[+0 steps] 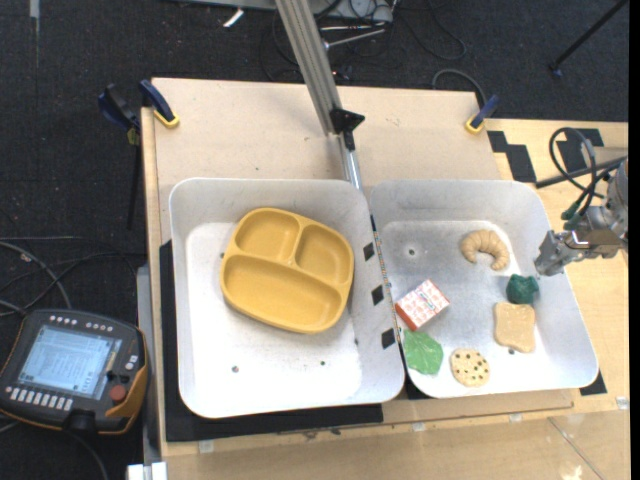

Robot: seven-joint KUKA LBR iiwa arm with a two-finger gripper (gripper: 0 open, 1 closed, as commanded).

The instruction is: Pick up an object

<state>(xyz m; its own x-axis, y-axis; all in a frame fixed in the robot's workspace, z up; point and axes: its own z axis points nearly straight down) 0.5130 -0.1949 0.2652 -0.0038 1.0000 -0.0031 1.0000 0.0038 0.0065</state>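
Observation:
Several small items lie in the right bin [440, 213]: a tan croissant [486, 247], a red and white carton [421, 304], a dark green lump [522, 289], a slice of toast [515, 326], a chocolate-chip cookie [469, 367] and a bright green leaf piece [423, 352]. My gripper [556, 253] hangs at the right bin's right rim, just up and right of the dark green lump and right of the croissant. Nothing shows between its tips.
The left bin [200, 368] holds a yellow divided plate [288, 268]. A metal pole [310, 53] slants across the back of the bench. A teach pendant [70, 368] lies off the bench at the lower left. Cables run at the right edge.

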